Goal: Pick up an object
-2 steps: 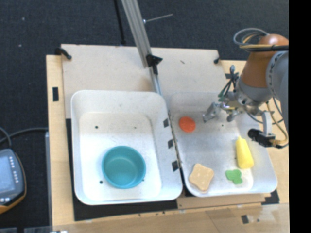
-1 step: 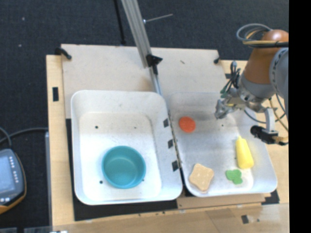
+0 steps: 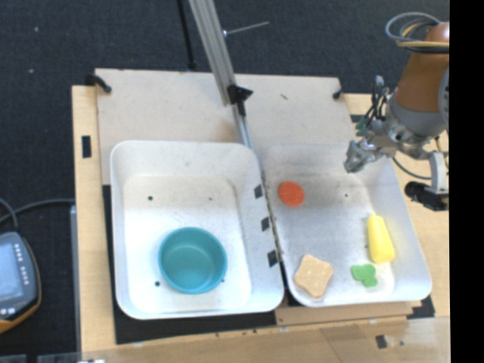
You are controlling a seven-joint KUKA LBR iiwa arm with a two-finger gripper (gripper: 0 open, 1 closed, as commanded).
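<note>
Your gripper (image 3: pixel 357 159) hangs over the far right corner of the right bin (image 3: pixel 408 278), at the end of the grey arm (image 3: pixel 420 89) with its orange band. From this slanted view I cannot tell how it is set; the tip reads as a small grey blur, and nothing visible sits in it.

You have several candidates, all lying loose on the floor of that same bin. An orange round piece (image 3: pixel 291 193) rests near the bin's left wall, the nearest of the lot to the tool, though apart from it. A yellow piece (image 3: pixel 380 238) lies lengthwise along the right side. A tan, toast-like slab (image 3: pixel 313 275) and a small green piece (image 3: pixel 365 274) sit at the near edge, close together but not touching. In the left bin (image 3: pixel 136 165), a teal bowl (image 3: pixel 193 259) stands upright, well away from the arm.

By my reading, you are at the approach step: no target has been reached, and nothing has been lifted. Next you would need to choose one object, bring the tool directly above it, descend to the bin floor and close around it. The orange piece probably asks for the shortest travel; the yellow one offers a long, narrow body to straddle across its width.
</note>
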